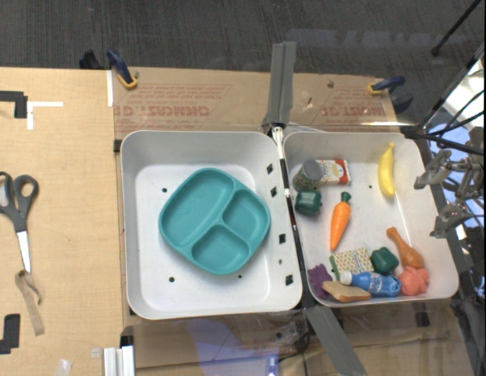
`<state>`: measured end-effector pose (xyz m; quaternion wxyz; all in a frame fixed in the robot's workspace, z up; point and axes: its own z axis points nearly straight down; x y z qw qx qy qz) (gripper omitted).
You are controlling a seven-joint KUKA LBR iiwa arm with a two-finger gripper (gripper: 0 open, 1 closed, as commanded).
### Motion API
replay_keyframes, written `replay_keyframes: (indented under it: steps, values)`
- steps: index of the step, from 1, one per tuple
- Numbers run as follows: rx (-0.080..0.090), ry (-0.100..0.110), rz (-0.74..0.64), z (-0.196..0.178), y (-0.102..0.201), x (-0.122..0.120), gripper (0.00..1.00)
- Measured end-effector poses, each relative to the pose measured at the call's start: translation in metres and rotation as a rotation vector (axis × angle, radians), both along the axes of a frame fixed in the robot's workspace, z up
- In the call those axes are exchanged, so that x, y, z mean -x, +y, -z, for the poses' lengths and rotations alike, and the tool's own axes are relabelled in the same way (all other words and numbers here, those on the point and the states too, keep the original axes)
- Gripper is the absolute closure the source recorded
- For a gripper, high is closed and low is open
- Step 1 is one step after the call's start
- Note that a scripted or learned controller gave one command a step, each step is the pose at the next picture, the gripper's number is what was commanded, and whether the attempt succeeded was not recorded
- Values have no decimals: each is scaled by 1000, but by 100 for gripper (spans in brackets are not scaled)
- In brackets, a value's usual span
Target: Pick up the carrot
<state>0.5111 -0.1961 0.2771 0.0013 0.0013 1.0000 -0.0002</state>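
Orange carrot point(340, 221) lies near-to-far in the right bin point(360, 142), left of the tool point(444, 196); its grip state is unclear.

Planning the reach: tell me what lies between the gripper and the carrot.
In the camera view, the gripper sits at the right bin's right edge. Between it and the carrot lies bare white bin floor; the banana sits just above that line.
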Motion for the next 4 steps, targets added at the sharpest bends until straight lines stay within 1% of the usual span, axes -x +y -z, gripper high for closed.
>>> replay_keyframes:
  steps: [1, 2, 3, 4]
  values:
    - [-2, 2, -82, 134, 75, -32, 0]
    - [0, 0, -81, 185, 100, -54, 0]
    - [1, -5, -84, 174, 101, -56, 100]
    - [-1, -2, -262, 85, 157, -64, 100]
